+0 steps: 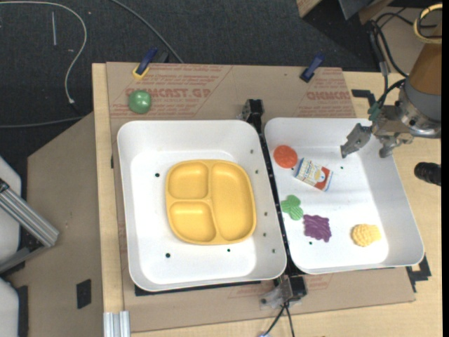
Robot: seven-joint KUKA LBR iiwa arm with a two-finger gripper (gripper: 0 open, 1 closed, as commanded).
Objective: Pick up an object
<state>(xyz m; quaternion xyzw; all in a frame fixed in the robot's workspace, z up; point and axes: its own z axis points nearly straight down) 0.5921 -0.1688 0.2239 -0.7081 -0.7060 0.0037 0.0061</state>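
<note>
The right bin [393, 209] holds several small toys. An orange-red round piece [285, 156] lies near its upper left, with a small white carton [313, 174] just right of it. Lower down lie a green leafy piece [292, 207], a purple grape bunch [317, 227] and a yellow corn piece [365, 234]. My gripper [370, 144] hangs over the bin's upper right part, open, with its two fingers spread and nothing between them. It is right of and above the carton.
The left bin [140, 188] carries a yellow divided plate [210, 201]. A green ball [140, 102] rests on the cardboard beyond that bin's far left corner. Blue clamps [312, 67] hold the board's back edge. Cables trail over the dark floor at upper left.
</note>
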